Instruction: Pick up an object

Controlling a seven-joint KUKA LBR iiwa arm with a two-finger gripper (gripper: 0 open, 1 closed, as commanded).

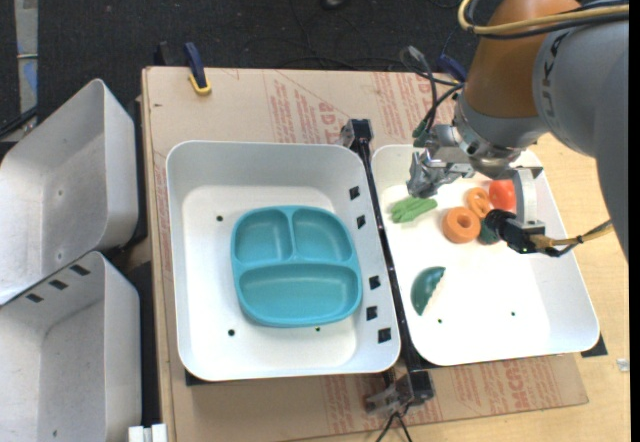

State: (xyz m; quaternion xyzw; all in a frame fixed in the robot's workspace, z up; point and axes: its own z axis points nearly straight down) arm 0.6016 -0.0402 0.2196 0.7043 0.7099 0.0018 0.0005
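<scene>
Although several small items lie in the right bin (560, 320), only one sits directly under the tool. Nearest the camera: a dark teal curved piece (426, 287), alone on the bin floor, well apart from the rest. Left bin (190, 260): one blue divided plate (296, 265), flat, three compartments, nothing in them. Mid-bin, right side: an orange ring-shaped toy (461, 225) and, just beside it, a small dark green item (492, 228) partly behind a black fitting on the arm; a second orange-red piece (488, 197) lies just beyond. Farther back: a green leafy toy (412, 209), long axis running left-down to right-up across the view, its upper right end touching or nearly touching the gripper (428, 177). Gripper: hangs low at the far left part of the right bin, close to the divider between bins; metal fingers point down and appear slightly parted, nothing visibly between them. Judgement: the green toy lies just toward the camera and a little left of the fingertips, so the grasp depends on a short shift that way, with the fingers closing across its narrow width, not along its length.
</scene>
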